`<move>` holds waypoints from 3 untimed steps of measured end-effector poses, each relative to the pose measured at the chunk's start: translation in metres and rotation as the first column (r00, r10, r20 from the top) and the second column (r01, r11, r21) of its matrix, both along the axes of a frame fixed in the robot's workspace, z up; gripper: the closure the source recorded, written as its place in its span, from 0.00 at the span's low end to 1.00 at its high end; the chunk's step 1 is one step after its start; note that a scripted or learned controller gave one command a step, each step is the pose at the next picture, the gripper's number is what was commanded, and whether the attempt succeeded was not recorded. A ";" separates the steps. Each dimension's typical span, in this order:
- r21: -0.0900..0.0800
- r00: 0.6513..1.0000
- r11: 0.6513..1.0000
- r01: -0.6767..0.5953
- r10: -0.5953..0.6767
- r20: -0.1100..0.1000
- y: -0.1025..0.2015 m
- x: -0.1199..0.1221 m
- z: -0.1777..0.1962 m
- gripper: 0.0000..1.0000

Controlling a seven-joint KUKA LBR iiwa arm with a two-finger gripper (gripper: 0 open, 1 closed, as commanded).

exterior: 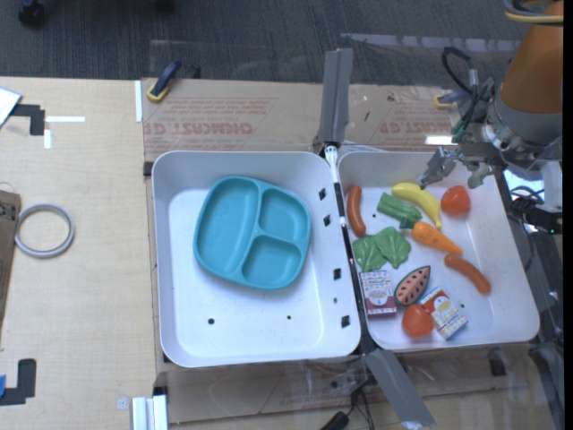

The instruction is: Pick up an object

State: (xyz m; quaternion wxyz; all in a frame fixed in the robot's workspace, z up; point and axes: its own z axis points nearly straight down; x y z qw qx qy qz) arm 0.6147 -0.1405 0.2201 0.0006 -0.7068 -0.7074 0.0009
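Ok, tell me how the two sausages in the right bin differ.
The sausage by the divider is dark red and lies nearly straight up the bin, alone at its left wall. The sausage on the right side is more orange, lies on a slant, and sits just below the carrot. Both are smooth, slim and round-ended, and lie flat in the right bin.

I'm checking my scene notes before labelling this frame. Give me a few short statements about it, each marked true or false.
1. The blue divided plate lies in the left bin. True.
2. The banana lies on the plate. False: it is in the right bin.
3. The gripper hovers over the right bin's far side. True.
4. The tomato sits in the left bin. False: it is in the right bin, near the gripper.
5. A roll of tape lies on the bench left of the bins. True.
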 end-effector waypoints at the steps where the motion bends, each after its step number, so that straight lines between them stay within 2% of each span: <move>1: 0.000 1.000 1.000 0.000 0.000 0.000 0.000 0.000 0.000 0.00; 2: -0.001 0.985 0.985 -0.173 0.173 0.003 -0.030 -0.008 -0.128 0.00; 3: 0.001 0.973 0.973 -0.229 0.229 0.002 -0.017 -0.054 -0.100 0.00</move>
